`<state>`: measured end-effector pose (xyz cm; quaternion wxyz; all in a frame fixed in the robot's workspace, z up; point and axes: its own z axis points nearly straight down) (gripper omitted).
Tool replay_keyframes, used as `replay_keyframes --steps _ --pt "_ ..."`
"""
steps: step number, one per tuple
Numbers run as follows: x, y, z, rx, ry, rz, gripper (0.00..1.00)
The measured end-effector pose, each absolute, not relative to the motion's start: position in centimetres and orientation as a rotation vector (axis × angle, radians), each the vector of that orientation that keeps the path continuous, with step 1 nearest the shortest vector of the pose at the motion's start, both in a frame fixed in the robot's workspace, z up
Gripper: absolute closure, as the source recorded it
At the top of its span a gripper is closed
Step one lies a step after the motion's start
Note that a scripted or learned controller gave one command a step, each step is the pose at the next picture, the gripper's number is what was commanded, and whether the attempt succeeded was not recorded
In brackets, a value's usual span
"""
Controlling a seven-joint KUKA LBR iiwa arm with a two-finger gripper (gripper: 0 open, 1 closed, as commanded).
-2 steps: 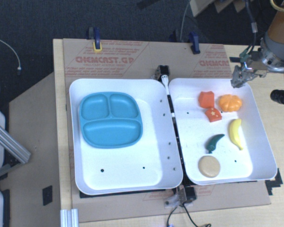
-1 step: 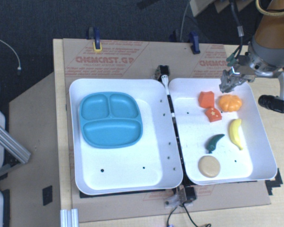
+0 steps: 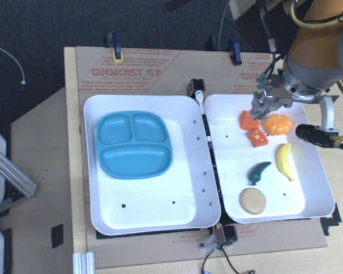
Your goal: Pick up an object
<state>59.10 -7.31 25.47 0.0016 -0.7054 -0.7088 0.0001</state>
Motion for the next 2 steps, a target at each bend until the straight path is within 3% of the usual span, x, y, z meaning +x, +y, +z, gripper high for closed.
replay_keyframes --steps 2 --pt "54.9 1.9 22.5 -2.212 -2.224 0.002 1.0"
